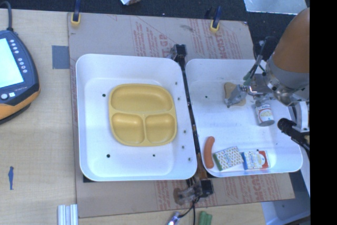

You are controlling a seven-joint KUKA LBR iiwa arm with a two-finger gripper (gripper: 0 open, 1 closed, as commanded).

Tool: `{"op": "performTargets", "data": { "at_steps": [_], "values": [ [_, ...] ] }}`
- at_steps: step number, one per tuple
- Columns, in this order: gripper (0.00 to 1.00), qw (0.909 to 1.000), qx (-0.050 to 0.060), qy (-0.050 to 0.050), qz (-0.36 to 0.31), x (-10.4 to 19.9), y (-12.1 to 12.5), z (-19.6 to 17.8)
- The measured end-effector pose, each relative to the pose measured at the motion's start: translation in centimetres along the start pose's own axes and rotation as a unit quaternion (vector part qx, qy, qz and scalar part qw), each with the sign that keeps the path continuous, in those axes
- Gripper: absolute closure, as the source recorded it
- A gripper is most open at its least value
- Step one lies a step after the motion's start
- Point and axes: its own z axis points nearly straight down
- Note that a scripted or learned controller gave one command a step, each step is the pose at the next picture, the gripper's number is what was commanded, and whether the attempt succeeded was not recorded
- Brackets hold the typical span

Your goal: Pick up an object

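While the gripper (235, 96) hovers low at the tan object (230, 90) in the right bin (210, 72), apparently lining up a grasp, finger state: cannot tell.

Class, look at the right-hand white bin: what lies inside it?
Inside the right bin: a tan lump by the gripper, a small can, a sausage and a flat carton. The arm covers the bin's far right corner.

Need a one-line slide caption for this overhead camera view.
Grey two-finger gripper reaches a tan lump in the right white bin; a yellow divided tray fills the left.
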Motion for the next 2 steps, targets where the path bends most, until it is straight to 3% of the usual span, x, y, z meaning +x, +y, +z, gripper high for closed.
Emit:
{"op": "performTargets", "data": {
  "at_steps": [1, 2],
  "values": [
    [0.0, 1.0, 0.0, 0.0, -0.001, -1.8, 5.3, 5.7],
    [0.0, 1.0, -0.001, 0.001, 0.0, -4.3, 9.8, 8.9]
  ]
}}
